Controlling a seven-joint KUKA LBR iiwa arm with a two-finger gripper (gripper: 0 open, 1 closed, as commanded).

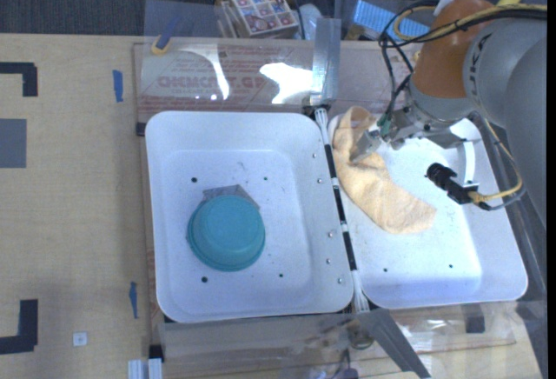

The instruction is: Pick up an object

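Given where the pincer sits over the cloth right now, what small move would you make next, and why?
Probably a short push straight down, then close. The pincer is at the upper part of the yellow cloth in the right bin, by the divider, yet no fabric is visibly between its tips. The cloth lies limp and flat, so a deeper pinch seems needed. The teal bowl in the left bin is out of the way.

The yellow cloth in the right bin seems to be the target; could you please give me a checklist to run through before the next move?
1. Yellow cloth lies inside the right bin: ok.
2. Gripper is over the cloth's upper end: ok.
3. Cloth actually caught between the fingers: cannot tell.
4. Cloth clear of the divider between bins: not ok, its left edge lies against it.
5. Teal bowl sits apart in the left bin, out of the way: ok.
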